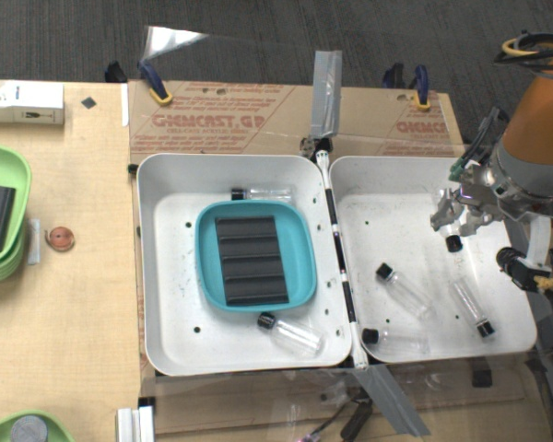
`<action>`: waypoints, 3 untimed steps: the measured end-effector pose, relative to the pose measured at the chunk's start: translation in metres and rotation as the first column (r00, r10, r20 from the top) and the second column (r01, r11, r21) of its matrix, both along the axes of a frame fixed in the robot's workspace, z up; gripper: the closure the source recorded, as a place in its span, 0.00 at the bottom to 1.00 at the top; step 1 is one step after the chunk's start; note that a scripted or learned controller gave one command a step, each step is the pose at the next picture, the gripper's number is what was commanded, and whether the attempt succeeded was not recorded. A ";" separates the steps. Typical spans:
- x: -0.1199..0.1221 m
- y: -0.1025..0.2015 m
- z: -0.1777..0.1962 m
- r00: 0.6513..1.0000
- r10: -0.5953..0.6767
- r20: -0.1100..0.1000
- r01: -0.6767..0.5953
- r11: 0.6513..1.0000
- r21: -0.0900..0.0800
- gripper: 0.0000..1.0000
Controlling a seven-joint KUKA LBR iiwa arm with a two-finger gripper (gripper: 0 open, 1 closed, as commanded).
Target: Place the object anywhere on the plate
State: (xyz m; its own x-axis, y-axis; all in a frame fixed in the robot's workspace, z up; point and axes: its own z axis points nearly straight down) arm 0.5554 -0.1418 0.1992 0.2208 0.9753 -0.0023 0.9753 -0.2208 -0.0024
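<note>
Arm [535, 127] enters from the right edge, orange band uppermost, grey wrist bent down and leftward over the right bin [525, 334]; gripper [453, 231] hangs above that bin's upper right part, metal fingers pointing down and left.

A small clear vial with a black cap [454, 242] sits right at the fingertips; cannot tell whether the fingers clamp it or merely stand over it, and whether they are open or closed is not readable from this angle.

Right bin also holds three more clear vials: one near centre [401, 288], one toward the right wall [470, 308], one along the front left corner [392, 341]; all lie flat, apart from each other.

Left bin [166, 339] holds the teal plate [300, 256], square with rounded corners, a black ribbed block [251, 261] resting on it; one vial lies just behind the plate [258, 193], another just in front [290, 331], both off the plate.
</note>
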 end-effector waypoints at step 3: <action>-0.001 0.168 -0.009 0.885 0.465 0.000 -0.465 0.885 0.002 1.00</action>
